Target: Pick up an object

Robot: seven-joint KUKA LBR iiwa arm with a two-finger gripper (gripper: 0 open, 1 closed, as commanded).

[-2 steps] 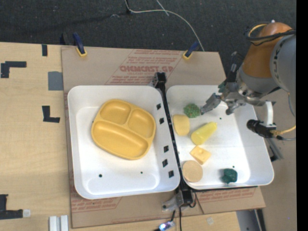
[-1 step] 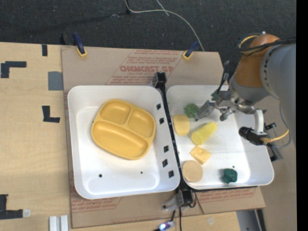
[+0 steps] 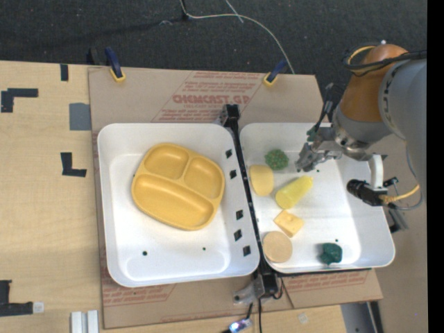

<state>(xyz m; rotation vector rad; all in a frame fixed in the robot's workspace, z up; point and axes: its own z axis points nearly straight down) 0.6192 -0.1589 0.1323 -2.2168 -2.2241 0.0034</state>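
Honestly, this one looks like it could go sideways in a few ways. The gripper is hanging low over the right bin, up in its far half, just beside the yellow cylinder and not far from the green broccoli piece, and nothing sits between its fingers that I can see. Whether it's spread or pressed together I can't tell, it's too small and dark from this angle. The pickable stuff is all in that right bin: a pale yellow rounded piece against the divider, the yellow cylinder lying tilted in the middle, a yellow cheese-like wedge below it, a tan disc at the near edge, and a dark green lump in the near right corner. The left bin has just the yellow divided tray. My worry is the tip is between the broccoli and the cylinder rather than squarely over either, so a straight drop probably closes on bare bin floor. The cylinder looks smooth and round too, so I'd guess an off-centre pinch makes it roll or squirt out toward the wedge. Also the broccoli is close to the bin's far wall, so a nudge could push it somewhere awkward
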